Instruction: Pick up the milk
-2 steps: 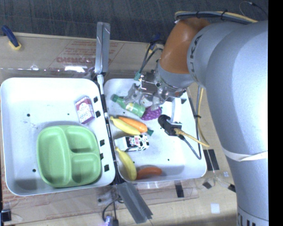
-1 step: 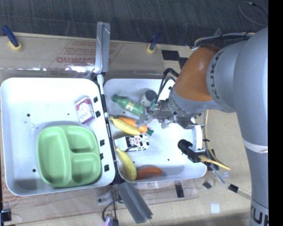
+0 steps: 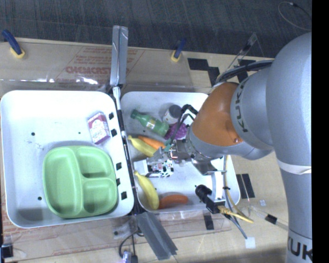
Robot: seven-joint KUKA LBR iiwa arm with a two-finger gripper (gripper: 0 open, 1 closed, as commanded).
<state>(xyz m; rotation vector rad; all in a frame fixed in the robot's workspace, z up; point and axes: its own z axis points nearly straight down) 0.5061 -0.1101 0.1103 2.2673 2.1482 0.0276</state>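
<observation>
Over the right bin (image 3: 208,100) the grey arm (image 3: 285,108) reaches in from the right, its orange band above the wrist, and the tool (image 3: 165,159) hangs low just above a small white carton with black patches — the milk (image 3: 160,169). The milk lies near the bin's middle, toward its left wall. Whether the tool is spread or pressed together I cannot tell; the wrist covers much of it. Room is tight: a yellow banana (image 3: 147,189) lies just below the milk, an orange sausage-shaped piece (image 3: 172,200) beside that, another banana (image 3: 140,145) and a carrot-like piece (image 3: 151,143) just above, and a green bottle (image 3: 149,121) toward the far wall. The bin's right half is largely hidden under the arm. The left bin (image 3: 22,108) holds a green divided tray (image 3: 79,181) and a small red-and-white carton (image 3: 98,127) with bare floor around them. "KUKA" reads on the arm; red printing on the table (image 3: 60,56) is too faint to read.
</observation>
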